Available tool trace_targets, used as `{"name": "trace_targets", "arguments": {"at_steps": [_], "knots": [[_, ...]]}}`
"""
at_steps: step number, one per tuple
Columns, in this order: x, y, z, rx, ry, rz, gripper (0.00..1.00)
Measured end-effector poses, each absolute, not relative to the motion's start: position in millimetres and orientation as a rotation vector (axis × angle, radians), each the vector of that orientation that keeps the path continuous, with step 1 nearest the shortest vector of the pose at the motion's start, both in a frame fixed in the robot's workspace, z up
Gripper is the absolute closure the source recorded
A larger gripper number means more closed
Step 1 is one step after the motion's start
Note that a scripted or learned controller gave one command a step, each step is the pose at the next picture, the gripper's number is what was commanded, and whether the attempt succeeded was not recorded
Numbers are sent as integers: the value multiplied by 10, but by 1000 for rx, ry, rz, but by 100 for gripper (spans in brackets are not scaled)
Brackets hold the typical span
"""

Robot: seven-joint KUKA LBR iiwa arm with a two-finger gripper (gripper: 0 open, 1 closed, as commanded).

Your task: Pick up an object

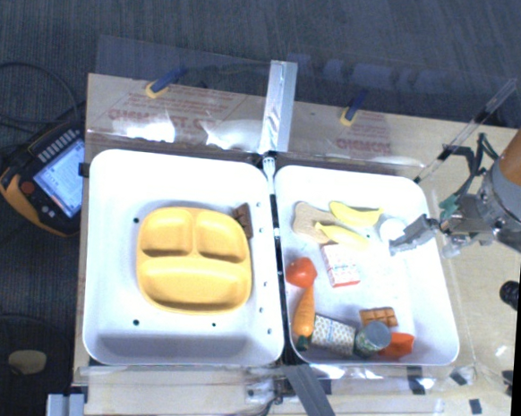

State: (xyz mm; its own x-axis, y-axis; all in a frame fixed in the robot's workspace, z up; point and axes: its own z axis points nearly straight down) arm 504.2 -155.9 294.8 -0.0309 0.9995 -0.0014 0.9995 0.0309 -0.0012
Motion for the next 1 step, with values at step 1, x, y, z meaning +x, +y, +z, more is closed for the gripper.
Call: {"name": "trace_targets", "arguments": {"at_steps": [1], "knots": [[5596,-1312,1875,2027,2403,-2,0]]}}
